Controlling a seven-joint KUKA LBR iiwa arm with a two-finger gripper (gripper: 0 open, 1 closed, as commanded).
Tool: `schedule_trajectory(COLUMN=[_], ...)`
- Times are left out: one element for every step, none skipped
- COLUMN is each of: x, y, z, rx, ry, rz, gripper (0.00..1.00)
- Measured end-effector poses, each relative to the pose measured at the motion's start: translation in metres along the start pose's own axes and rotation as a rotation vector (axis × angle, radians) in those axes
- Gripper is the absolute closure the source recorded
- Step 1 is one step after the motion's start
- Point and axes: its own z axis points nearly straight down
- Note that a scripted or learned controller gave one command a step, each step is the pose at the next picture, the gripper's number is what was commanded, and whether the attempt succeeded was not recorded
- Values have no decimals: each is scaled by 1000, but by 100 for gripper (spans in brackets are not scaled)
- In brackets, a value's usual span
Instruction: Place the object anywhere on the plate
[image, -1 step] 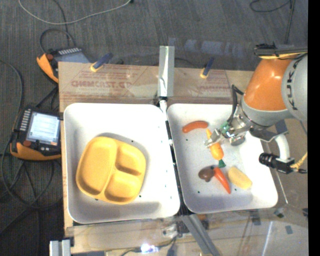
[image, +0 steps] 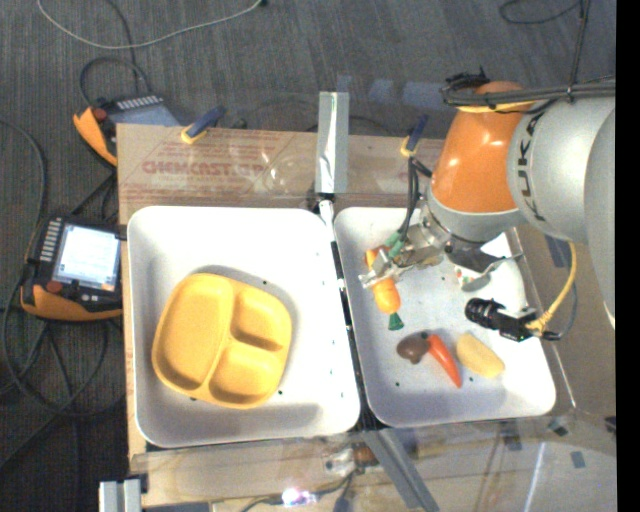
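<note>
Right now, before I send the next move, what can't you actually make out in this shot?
- Tool, camera view: small and blurred; whether its fingers grip the carrot-like toy cannot be told.
- Arm's far side, camera view: cut off by the right edge.
- Dark brown item in the right bin: too small to identify.
- Yellow plate: far rim shaded.

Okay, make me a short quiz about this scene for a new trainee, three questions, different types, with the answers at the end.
1. True or false: the yellow compartmented plastic plate lies in the left white bin.
2. Which sits nearest the gripper? A) small orange toy carrot with green tip B) pale yellow toy wedge C) dark brown rounded toy
3. Fill in: the red-orange toy pepper lies between the dark brown rounded toy and the ____.

Key: 1 true; 2 A; 3 pale yellow toy wedge.
</note>
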Motion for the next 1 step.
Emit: schedule_trajectory(x=[69], y=[34], z=[18], rx=[3], ry=[-1], rz=[-25], gripper=[100])
